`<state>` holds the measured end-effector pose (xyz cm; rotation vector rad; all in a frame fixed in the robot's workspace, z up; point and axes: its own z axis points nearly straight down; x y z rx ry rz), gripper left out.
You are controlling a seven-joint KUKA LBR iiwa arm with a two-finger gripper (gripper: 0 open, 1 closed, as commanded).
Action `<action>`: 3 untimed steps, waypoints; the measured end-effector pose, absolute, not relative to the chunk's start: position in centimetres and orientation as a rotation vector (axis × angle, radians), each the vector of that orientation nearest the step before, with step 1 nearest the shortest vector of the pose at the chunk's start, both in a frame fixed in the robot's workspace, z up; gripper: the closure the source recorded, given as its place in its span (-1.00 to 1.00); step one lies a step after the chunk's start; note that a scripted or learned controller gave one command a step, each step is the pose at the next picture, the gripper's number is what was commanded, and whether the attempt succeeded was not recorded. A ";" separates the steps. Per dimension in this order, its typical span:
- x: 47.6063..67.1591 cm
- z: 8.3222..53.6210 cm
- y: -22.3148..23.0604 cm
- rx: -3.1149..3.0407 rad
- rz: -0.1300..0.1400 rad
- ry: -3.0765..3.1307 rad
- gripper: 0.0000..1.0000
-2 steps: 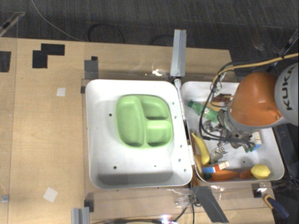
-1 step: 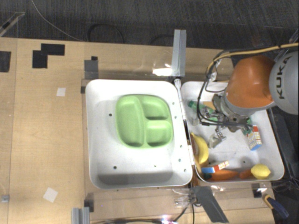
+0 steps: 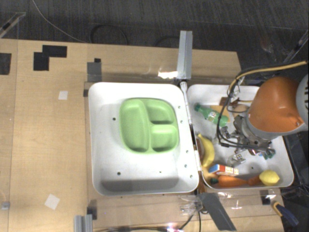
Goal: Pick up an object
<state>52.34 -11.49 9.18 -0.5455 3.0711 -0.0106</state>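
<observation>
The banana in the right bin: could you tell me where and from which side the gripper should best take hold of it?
Grip the banana across its middle, coming straight down from above. It lies flat, curving along the right bin's left wall, so the fingers should likely close across its narrow width; the wall side leaves little room. The gripper sits to its right.

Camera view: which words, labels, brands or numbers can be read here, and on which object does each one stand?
No text can be read.
Small red, white and blue box in the right white bin: print too small and blurred.
Green plastic bottle: label blurred.
Green divided plastic tray, yellow banana: no marking seen.
</observation>
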 end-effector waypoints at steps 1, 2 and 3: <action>62.3 8.9 -12.5 -0.595 -0.005 3.069 -1.00; 56.6 9.1 -11.5 -0.673 -0.006 3.053 -1.00; 52.4 9.2 -12.3 -0.577 -0.010 3.066 -1.00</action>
